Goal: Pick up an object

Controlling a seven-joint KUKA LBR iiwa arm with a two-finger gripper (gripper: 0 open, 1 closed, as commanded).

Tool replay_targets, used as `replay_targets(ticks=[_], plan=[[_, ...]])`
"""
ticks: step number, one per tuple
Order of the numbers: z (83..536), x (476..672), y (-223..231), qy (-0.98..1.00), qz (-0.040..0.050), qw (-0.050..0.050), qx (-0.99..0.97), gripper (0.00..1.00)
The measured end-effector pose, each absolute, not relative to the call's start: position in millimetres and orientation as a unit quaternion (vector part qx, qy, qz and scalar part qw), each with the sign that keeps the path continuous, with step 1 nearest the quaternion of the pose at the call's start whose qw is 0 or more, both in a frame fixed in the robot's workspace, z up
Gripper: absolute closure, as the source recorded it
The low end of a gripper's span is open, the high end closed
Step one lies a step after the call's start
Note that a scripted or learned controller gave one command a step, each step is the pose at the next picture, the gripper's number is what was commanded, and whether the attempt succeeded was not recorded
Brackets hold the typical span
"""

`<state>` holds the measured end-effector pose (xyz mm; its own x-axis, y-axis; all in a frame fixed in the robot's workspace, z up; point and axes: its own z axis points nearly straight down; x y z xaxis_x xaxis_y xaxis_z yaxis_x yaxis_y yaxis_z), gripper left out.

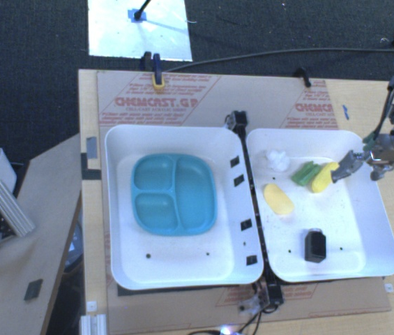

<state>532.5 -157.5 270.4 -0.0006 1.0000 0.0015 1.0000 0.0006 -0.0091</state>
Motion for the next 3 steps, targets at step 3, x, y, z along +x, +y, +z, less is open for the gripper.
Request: replay_targets(ticks=[3], plan=[[167,540.1,-157,-0.708,-0.0001,0.0,-0.707,0.0]])
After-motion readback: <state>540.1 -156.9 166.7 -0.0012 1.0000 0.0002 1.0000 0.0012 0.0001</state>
